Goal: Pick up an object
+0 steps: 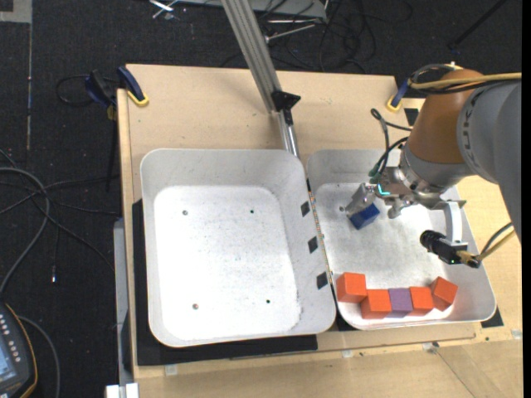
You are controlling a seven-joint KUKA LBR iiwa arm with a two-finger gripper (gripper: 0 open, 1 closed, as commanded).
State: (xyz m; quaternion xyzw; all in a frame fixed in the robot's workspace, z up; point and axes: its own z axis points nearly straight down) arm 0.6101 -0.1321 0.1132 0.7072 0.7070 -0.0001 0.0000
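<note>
The gripper (371, 203) clasps a blue block (363, 215) above the right bin (477, 305), its long axis tilted left-near to right-far.

arm (489, 114) cut off at right edge
</note>
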